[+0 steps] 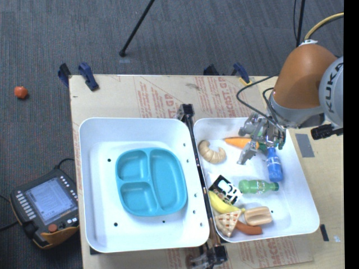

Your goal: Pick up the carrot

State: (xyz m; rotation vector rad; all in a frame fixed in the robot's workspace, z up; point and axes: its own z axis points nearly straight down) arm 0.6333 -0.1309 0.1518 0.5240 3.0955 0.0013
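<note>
The arm reaches in from the right, its orange band above a grey wrist angled down and leftward. The gripper (253, 144) hangs low with its metal fingers (245, 156) pointing down-left, seemingly slightly parted.

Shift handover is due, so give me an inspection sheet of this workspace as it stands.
Surface: bench bears a left bin and a right bin.
Job's things: carrot lies in the right bin's upper part, not lifted.
Clutter: croissant, blue bottle, green bottle, banana, hot dog; blue divided plate in the left bin.
Grippers: gripper sits beside the carrot's right end.
Cables: yellow cable above the arm.
Surroundings: teach pendant and small orange object on the floor.
</note>
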